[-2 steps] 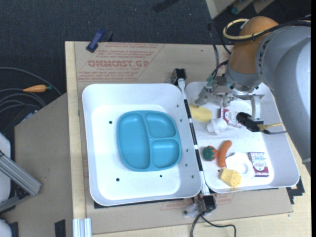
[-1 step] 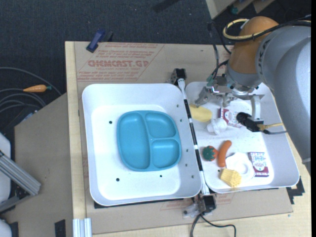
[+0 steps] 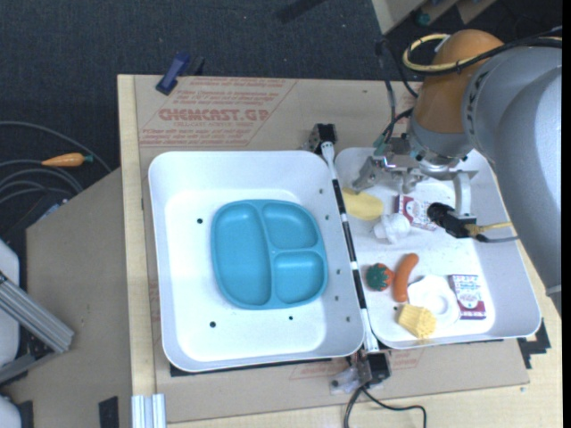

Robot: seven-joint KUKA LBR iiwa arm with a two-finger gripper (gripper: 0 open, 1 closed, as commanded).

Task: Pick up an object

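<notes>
- Camera view, from the left: a blue 3-part tray (image 3: 268, 252) lies in the left bin (image 3: 178, 185).
- Right bin (image 3: 508, 315): yellow piece (image 3: 363, 206) at 10 o'clock, orange sausage (image 3: 405, 275) centre, cheese wedge (image 3: 417, 320) at 6.
- Gripper (image 3: 409, 175) hangs at 12 o'clock over the right bin; whether it grasps anything, I cannot tell.

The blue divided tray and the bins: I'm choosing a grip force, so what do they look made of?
The blue three-compartment tray looks like moulded plastic with a matte to satin finish: uniform colour, rounded ridges, soft highlights. The two shallow white bins also look like thin formed plastic, smooth and slightly glossy, with rounded corners and raised rims. Neither can be confirmed from looks alone.
</notes>
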